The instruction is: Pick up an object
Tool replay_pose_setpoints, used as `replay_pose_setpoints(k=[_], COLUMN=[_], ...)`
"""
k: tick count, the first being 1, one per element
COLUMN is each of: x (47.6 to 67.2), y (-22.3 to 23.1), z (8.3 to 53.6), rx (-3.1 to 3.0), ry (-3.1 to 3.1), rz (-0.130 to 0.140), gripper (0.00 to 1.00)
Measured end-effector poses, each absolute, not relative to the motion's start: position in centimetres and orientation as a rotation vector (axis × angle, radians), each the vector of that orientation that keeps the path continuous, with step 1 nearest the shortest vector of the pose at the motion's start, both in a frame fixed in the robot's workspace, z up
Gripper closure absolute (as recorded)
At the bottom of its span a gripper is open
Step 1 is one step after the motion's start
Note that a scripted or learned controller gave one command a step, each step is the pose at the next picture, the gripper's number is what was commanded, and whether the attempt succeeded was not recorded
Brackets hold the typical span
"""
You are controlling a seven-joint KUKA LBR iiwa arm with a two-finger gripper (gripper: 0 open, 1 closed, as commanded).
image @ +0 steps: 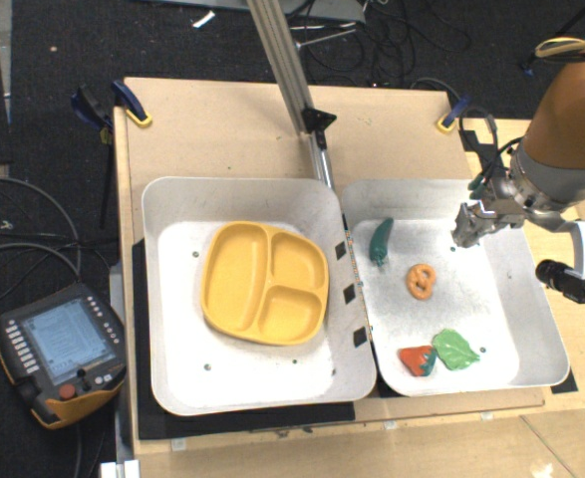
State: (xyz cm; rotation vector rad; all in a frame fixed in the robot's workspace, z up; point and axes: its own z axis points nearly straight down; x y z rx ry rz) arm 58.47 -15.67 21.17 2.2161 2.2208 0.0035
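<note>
Gripper (468, 229) over the far part of the right bin (531, 297); whether it is clenched or released cannot be told at this angle. Beside it, apart: teal object (381, 240), orange pretzel-shaped object (422, 281), then a red piece (415, 359) touching a green one (455, 350). Left bin (172, 267): yellow divided tray (265, 283).

No text, label, brand, number or sign can be read anywhere; the lit screen of the handheld controller (61, 352) at about 8 o'clock shows some lines and buttons, but they are too small to read.
</note>
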Motion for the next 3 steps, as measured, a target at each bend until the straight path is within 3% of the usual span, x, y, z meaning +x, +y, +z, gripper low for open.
replay_pose_setpoints(k=[2,3], x=[61.0,62.3], y=[-4.5,0.8], z=[20.2,21.9], rx=[2.211,2.212], ry=[2.232,2.229], rz=[0.003,0.006], gripper=[1.0,1.0])
